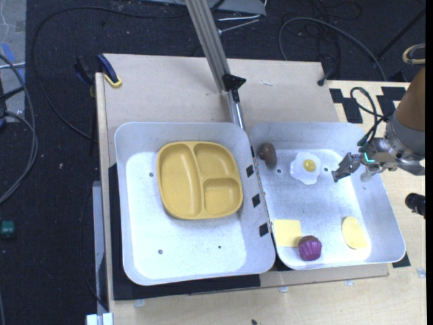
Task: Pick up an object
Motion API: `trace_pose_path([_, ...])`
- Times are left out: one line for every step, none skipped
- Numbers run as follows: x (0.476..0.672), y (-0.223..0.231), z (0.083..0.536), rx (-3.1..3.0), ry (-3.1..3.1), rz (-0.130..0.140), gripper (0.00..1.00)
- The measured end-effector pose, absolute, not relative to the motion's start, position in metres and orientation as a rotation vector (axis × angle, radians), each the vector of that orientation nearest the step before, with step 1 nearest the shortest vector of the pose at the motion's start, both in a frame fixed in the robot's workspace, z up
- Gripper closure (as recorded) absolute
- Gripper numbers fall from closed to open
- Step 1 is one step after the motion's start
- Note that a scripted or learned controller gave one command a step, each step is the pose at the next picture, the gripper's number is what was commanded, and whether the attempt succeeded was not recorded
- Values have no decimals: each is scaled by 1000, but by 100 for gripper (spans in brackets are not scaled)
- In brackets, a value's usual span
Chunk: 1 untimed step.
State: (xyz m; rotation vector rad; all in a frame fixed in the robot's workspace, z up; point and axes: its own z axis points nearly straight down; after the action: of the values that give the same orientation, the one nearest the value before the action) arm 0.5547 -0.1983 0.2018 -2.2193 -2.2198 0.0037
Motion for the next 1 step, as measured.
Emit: trace_pose_path([556, -198, 203, -2221, -2223, 1, 0])
